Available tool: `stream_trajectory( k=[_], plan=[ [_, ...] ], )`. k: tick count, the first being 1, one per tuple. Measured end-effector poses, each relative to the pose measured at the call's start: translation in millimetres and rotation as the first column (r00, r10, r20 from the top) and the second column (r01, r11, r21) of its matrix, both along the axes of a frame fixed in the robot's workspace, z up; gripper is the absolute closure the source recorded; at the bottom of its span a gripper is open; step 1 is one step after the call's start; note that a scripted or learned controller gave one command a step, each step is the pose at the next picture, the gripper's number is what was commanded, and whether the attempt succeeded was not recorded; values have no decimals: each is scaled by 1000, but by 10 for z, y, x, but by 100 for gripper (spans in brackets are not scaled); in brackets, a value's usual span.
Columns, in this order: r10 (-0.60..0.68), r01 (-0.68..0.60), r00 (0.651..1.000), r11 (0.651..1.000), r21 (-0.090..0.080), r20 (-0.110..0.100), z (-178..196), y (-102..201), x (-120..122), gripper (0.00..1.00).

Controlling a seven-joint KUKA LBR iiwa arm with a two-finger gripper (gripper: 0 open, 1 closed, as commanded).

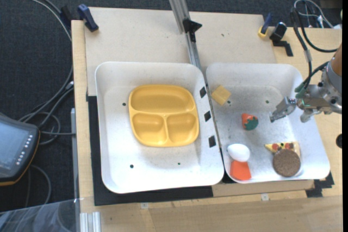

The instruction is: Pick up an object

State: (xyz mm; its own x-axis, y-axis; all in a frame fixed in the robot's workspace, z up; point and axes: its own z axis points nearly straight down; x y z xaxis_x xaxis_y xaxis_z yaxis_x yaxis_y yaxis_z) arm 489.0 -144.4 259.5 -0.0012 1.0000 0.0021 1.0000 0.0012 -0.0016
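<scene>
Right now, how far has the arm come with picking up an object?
Nothing looks picked up yet. The gripper hangs at the right side of the right bin, and I see nothing between its jaws. The green and red toy, the tan block, the white and orange object and the brown disc all lie in that bin. Choosing one, closing on it and lifting are left.
</scene>
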Motion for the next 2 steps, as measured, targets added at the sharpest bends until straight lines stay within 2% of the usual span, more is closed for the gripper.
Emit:
stream_trajectory(
  k=[1,2],
  plan=[
    [0,0,1000,1000,-1,1,0,-1,1,0],
    [-1,1,1000,1000,1,-4,-471,64,-69,0]
  ],
)
